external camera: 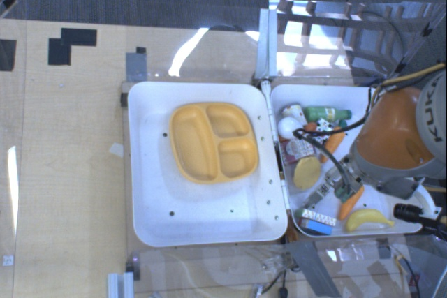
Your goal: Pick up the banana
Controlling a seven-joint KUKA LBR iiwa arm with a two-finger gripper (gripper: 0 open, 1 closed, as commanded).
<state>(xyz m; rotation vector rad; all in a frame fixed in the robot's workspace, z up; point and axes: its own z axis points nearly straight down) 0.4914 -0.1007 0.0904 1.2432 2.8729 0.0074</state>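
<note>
You had not yet lifted the banana (368,220): it lay at the right bin's (279,150) front edge, just beside a carrot (349,204). Your tool (334,186) hovered near it, whether open or closed, I could not tell

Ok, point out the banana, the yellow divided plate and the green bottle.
banana (368,220), camera view, middle of its curved body.
yellow divided plate (199,150), camera view, floor of its large left compartment.
green bottle (326,113), camera view, middle of its side.
</note>
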